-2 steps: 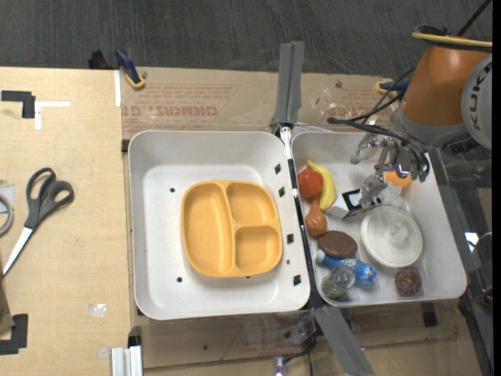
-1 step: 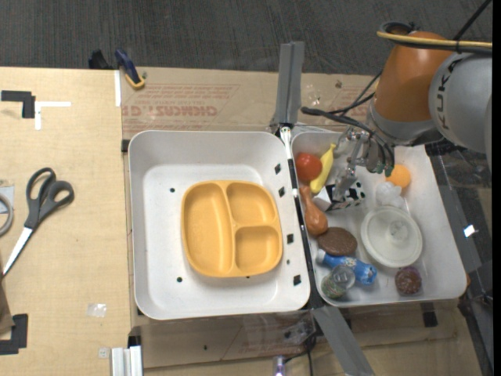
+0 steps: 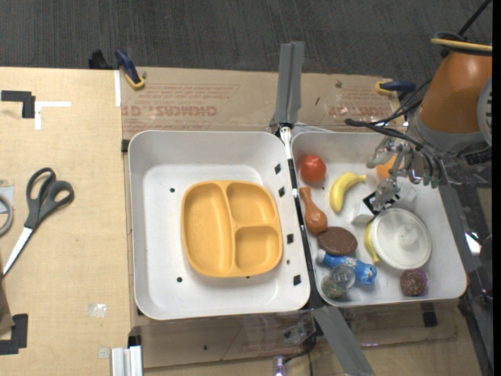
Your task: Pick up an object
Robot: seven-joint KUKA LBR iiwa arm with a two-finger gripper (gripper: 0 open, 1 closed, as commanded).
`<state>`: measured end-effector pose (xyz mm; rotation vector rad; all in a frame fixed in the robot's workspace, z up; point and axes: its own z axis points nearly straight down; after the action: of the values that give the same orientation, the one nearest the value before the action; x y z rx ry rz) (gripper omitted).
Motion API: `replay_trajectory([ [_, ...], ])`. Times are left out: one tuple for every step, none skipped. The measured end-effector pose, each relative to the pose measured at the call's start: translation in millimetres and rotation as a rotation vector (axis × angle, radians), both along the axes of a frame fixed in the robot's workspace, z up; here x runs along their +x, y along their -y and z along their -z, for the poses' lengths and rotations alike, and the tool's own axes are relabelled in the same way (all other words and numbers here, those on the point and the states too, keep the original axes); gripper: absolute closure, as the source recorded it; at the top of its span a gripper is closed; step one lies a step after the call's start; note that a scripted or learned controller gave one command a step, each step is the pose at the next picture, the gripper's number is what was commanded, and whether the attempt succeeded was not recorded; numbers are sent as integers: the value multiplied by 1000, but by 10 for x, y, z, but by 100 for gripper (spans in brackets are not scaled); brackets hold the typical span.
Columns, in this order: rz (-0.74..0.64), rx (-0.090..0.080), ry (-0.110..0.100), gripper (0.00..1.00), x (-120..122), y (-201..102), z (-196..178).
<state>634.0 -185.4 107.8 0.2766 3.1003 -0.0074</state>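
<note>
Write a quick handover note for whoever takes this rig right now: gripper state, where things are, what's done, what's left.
Gripper: low over the right bin, near its upper right corner, just above the white bowl. Nothing visible between its fingers; whether they are open or shut cannot be told.
Right bin holds: tomato, banana, drumstick, brown cookie, white bowl, blue toy, dark berry.
Left bin: the yellow divided plate.
Scissors lie on the bench, left.
Done: arm is down in the right bin.
Left: grasp and lift an object.
</note>
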Motion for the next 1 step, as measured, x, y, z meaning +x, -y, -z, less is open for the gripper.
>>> replay_trajectory([
  [-2,0,6,100,28,-9,-153],
])
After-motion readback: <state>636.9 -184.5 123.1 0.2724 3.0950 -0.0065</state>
